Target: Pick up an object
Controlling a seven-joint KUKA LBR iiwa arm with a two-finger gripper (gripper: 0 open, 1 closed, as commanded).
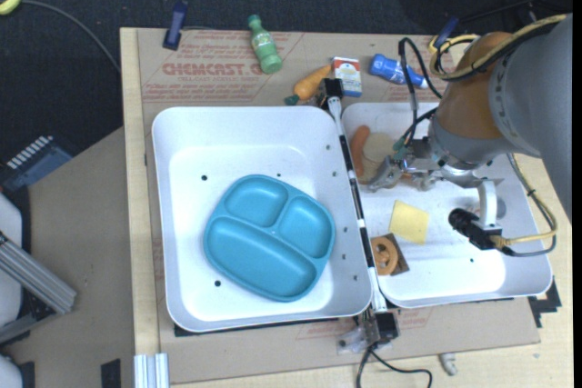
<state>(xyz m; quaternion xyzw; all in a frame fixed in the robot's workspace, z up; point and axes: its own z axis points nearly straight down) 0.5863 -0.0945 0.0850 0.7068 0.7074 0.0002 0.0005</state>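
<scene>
In right bin [518, 282]: jaws [393, 170] beside sausage [360, 150].

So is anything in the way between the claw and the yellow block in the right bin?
Nothing visible is. The claw hangs over the right bin, near its upper left, and the yellow block lies just below it in the picture with bare white floor between. The hot dog and the pretzel lie off to the sides.

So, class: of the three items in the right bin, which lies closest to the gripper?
The hot dog, by the bin's left wall beside the gripper. The yellow block and the brown pretzel both lie nearer the front edge.
</scene>
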